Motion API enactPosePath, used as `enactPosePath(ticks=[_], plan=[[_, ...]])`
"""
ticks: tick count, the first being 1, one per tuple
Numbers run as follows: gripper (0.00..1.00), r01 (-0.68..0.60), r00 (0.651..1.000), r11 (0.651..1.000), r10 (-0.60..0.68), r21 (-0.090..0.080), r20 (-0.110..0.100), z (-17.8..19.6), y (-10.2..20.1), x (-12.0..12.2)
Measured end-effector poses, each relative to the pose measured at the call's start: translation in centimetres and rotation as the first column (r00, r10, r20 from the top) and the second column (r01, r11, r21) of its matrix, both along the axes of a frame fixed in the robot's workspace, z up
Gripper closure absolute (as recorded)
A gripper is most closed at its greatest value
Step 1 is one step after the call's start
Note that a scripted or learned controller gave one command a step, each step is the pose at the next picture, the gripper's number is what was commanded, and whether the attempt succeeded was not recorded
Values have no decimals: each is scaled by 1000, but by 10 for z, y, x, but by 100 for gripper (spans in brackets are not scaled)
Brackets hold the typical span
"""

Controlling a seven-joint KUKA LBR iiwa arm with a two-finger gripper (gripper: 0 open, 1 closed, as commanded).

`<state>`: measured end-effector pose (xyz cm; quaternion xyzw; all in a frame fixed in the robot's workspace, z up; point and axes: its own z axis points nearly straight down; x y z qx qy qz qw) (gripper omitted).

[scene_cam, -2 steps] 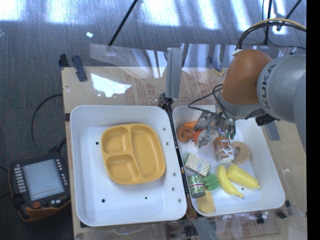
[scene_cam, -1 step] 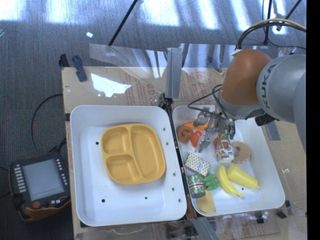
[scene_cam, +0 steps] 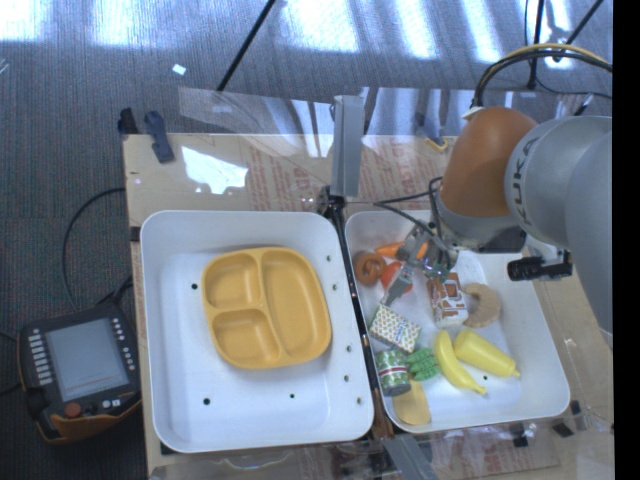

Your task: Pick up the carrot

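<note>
While gripper (scene_cam: 412, 268) hangs over carrot (scene_cam: 400, 251) in right bin (scene_cam: 555, 368), grip unclear; centre on carrot, avoid donut (scene_cam: 368, 266).

The right bin (scene_cam: 545, 368) is crowded with a carton (scene_cam: 394, 327), banana (scene_cam: 455, 365) and can (scene_cam: 393, 371) packed close together

Single fixed camera above the bench (scene_cam: 250, 173), looking down at a slant on both white bins (scene_cam: 160, 268), arm (scene_cam: 560, 183) from right

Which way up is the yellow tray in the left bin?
Right way up: the yellow tray lies flat in the left bin, its three hollows facing upward.
</note>
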<state>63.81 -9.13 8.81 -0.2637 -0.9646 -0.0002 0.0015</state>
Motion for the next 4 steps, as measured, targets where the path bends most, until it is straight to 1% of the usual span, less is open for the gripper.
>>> enactPosePath(ticks=[1,2,3,4], plan=[[0,490,872,872,-490,-2,-1,-1,-3,-8],[0,828,561,561,-828,-3,1,-1,2,-1],[0,940,341,341,-940,-6,0,-1,-24,-71],[0,998,62,62,-998,-3,2,36,-55,7]])
